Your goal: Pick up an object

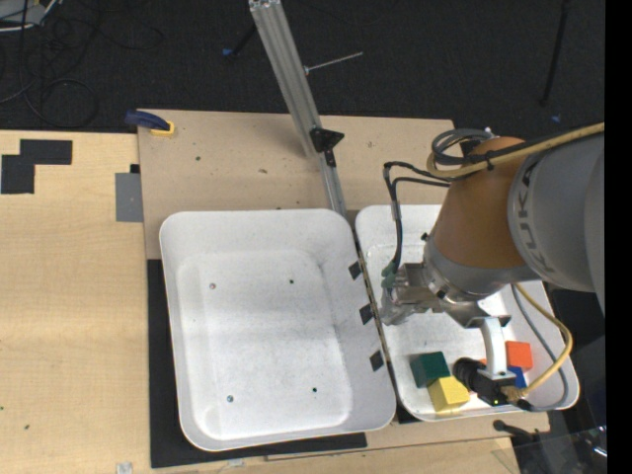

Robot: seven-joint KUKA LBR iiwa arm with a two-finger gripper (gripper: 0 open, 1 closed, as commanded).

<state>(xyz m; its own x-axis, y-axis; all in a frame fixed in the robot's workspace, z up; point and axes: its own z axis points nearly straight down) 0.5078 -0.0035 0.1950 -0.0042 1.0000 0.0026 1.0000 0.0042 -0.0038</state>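
Partly legible "KUKA" on arm (533, 220)

Grey arm (558, 215), orange band (479, 205) — black cables looped

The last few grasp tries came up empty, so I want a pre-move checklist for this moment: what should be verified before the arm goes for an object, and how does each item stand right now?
1. Objects available in the right bin: ok. A green block, a yellow block and an orange block lie near its front.
2. Green and yellow blocks separated enough for a clean grasp: not ok, they look to be touching.
3. Gripper over a target: not ok, it sits by the bin's left wall, away from the blocks.
4. Something already held: cannot tell.
5. Cables clear: cannot tell; a yellow cable loops near the orange block.
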